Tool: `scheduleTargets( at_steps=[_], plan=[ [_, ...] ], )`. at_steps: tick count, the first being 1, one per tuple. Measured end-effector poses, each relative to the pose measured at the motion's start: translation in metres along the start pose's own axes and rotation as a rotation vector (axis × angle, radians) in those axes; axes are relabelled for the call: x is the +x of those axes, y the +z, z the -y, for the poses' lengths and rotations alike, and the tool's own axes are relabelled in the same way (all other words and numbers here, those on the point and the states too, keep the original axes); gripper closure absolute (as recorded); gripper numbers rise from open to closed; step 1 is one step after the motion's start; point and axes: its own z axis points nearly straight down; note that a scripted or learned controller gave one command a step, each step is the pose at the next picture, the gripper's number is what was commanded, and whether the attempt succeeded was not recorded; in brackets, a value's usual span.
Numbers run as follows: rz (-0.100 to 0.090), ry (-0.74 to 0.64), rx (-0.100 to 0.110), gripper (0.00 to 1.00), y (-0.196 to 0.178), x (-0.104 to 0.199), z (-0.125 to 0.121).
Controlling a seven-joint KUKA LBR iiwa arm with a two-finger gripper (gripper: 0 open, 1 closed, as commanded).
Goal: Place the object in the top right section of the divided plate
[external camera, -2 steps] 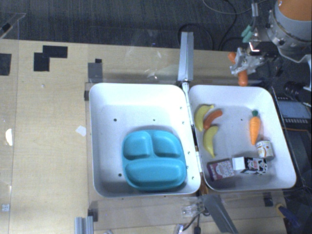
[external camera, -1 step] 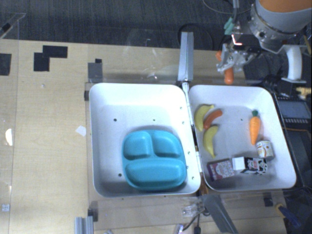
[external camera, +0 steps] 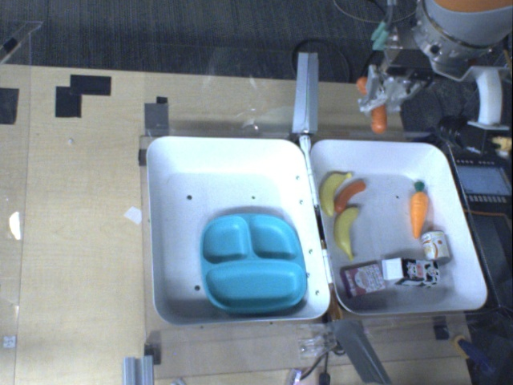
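The blue divided plate lies in the left bin, with two small sections at the top and one wide section below. Its top right section holds nothing. My gripper hangs high above the far edge of the right bin, well away from the plate. A small orange object sticks down from between its fingers, which are shut on it.
In the right bin lie two yellow bananas, a red-orange pepper, a carrot, a small can, a milk carton and a dark carton. A metal divider post stands between the bins.
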Motion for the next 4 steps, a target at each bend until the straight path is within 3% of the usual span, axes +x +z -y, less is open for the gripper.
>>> scheduleTargets(
  at_steps=[2,3,4],
  plan=[
    [0.003,-0.014,-0.011,1.00,-0.023,0.002,-0.002],
    [-0.003,-0.119,0.006,1.00,0.012,0.029,-0.015],
    [-0.003,-0.123,0.000,1.00,0.000,0.030,-0.016]
  ],
)
